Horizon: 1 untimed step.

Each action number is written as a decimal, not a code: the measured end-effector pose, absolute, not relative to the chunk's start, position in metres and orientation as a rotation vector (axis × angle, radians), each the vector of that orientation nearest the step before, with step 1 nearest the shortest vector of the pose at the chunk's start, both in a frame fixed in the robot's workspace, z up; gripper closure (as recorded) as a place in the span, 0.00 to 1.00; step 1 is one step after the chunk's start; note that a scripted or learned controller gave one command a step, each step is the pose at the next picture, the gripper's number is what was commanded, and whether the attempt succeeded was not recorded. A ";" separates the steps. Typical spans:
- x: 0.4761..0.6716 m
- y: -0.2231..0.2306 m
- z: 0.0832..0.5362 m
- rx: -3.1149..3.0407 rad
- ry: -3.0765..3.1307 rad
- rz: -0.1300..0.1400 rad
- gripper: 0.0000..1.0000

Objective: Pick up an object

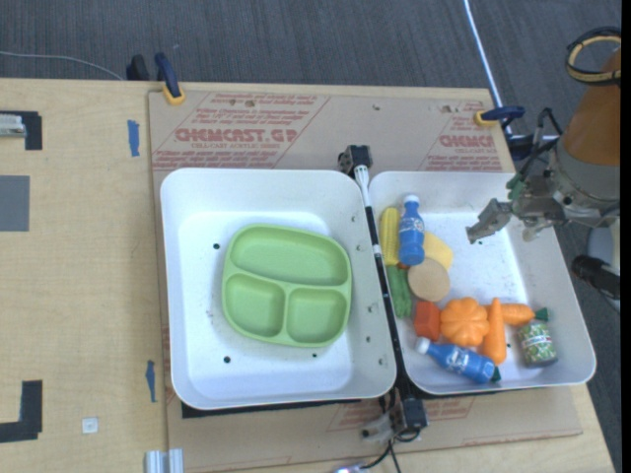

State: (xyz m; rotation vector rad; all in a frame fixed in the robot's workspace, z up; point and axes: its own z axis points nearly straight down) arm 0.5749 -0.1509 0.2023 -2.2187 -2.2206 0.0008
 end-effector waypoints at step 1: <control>0.592 -0.102 0.094 -2.222 -2.222 0.000 0.00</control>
